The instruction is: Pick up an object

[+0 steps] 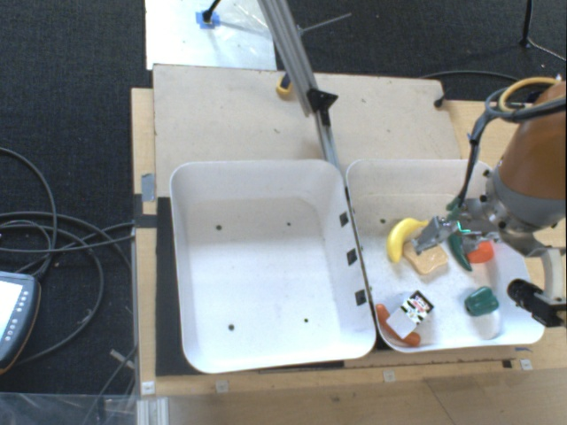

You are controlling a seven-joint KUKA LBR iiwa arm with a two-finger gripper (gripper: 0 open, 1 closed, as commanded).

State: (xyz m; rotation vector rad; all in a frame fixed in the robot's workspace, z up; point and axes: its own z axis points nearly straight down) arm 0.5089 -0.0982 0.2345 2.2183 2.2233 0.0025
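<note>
Right bin (381, 180) contents under the gripper (436, 235).
Gripper sat low over the tan block (429, 261); its grip state could not be told. Beside the block, toward the divider, lay one banana (403, 235), long axis slanted. Also counted: one green item (481, 302), one orange item (481, 253), one carton (409, 317).

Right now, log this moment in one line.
gripper over right bin | near banana, tan block | grasp: cannot tell

Cables (53, 228) — tablet (13, 312) on floor.
</note>
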